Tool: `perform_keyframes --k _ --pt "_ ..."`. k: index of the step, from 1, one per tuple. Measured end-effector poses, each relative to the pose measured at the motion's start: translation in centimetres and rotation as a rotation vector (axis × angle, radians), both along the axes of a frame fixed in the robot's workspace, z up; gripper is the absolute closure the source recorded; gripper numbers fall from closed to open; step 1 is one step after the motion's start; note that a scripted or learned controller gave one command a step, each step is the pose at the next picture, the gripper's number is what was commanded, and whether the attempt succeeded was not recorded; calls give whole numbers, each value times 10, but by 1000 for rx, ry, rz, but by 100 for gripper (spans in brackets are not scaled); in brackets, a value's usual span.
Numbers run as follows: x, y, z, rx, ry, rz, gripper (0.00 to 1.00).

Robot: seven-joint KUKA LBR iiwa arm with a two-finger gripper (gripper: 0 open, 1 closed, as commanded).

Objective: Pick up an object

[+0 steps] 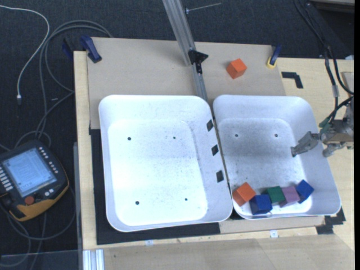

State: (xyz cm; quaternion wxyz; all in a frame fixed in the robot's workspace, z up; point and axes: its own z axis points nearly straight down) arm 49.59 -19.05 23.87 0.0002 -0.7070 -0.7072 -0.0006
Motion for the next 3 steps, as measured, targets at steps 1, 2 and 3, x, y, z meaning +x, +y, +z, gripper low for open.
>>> perform_keyframes --k 1,2,3 --pt "8 20 121 -4 -11 4 0" --pt "14 59 -28 3 10 2 0" --pt "42 80 -132 2 9 2 0"
